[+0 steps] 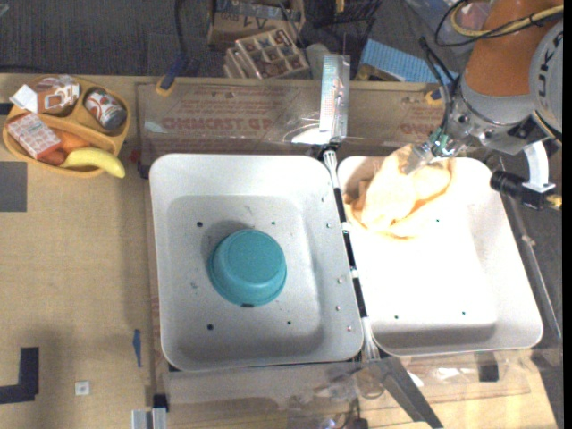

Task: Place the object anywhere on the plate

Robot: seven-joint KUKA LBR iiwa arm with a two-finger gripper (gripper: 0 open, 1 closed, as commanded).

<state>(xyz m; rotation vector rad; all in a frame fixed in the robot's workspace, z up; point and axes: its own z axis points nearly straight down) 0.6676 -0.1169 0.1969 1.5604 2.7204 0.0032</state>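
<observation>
The pale yellow cloth (404, 199) is looking soft, light and floppy, best pinched at a raised fold; it is lying crumpled in the right bin (465, 311), its far corner lifting toward the gripper (435, 145), whose jaws are seemingly clenching that corner. The teal plate (249, 266) is waiting in the left bin (179, 195).

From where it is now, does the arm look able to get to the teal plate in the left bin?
Probably yes. The plate lies alone in the left bin with nothing over it. The gripper hangs over the right bin's far edge by a yellow cloth; only the low rims lie between.
</observation>
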